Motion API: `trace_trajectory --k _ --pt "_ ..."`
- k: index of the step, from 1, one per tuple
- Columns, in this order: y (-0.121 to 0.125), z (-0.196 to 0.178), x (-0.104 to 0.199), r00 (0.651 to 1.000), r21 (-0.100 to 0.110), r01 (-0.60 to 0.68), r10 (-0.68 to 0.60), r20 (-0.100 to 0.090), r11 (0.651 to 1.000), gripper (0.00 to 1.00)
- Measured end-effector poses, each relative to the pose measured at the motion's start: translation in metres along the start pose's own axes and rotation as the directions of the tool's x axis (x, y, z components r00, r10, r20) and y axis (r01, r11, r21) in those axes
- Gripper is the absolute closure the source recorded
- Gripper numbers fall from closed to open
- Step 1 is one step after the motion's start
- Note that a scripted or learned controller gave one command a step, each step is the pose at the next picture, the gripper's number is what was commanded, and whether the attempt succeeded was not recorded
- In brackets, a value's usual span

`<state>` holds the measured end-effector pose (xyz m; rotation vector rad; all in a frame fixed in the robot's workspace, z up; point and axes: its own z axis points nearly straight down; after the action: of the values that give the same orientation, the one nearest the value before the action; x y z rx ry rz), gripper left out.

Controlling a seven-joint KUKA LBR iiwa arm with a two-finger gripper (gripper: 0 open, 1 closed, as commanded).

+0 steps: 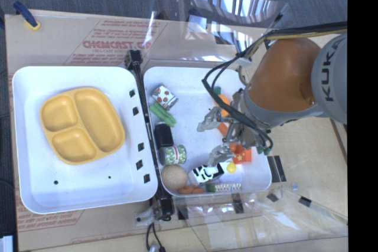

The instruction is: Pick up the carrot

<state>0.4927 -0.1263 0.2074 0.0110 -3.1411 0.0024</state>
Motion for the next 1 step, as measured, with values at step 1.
trace_trajectory --k 1 --pt "-0.0572 0.1140 -0.0256 1.000 0.001 -0.024 0.024 0.012 1.000 0.00"
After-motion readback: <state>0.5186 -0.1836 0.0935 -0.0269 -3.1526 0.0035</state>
